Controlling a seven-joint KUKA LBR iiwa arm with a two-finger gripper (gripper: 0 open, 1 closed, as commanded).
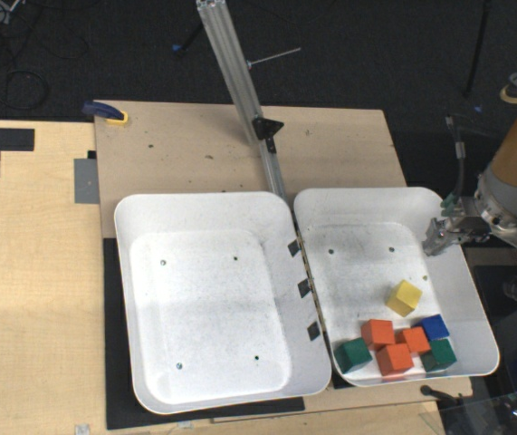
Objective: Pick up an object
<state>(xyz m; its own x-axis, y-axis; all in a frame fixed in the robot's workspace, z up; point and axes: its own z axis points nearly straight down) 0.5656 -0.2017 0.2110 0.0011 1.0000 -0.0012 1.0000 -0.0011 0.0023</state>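
While the arm reaches in from the right, things lie thus:
Bench (195,152): bears both bins side by side.
Left bin (140,220): white, shallow.
Right bin (367,202): holds all the blocks, clustered by its near right corner.
Gripper (441,232): over the right bin's right edge; whether it grips or gapes, I cannot tell.
Yellow block (406,296): tilted, apart from the cluster.
Cluster: orange blocks (394,357), green blocks (353,353), blue block (435,326), touching.
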